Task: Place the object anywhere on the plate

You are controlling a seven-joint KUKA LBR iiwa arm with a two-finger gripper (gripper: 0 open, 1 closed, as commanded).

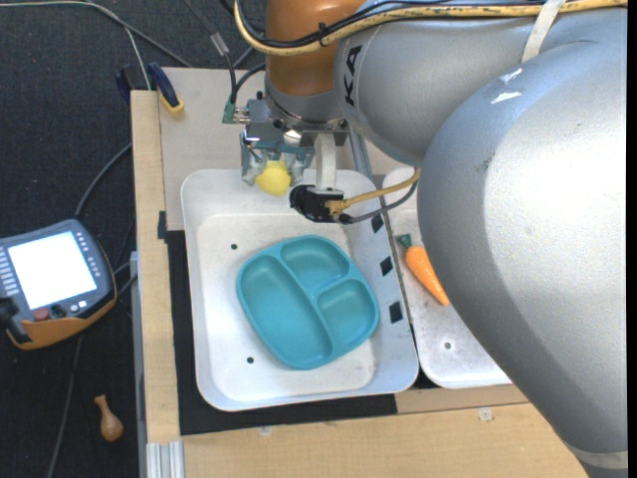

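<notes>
A teal plate (307, 300) with three compartments lies tilted in the middle of the left white bin (214, 267). My gripper (272, 165) hangs over that bin's far rim, up and slightly left of the plate. A small round yellow object (272, 178) sits between its two fingers, and the gripper is shut on it. The yellow object is held above the bin's back edge, clear of the plate. The grey arm with its orange band covers the upper right of the view.
An orange carrot (426, 272) lies in the right bin (448, 352), near the wall between the bins. A black cable connector (317, 202) hangs off the wrist just behind the plate. A teach pendant (50, 277) rests on the floor at the left.
</notes>
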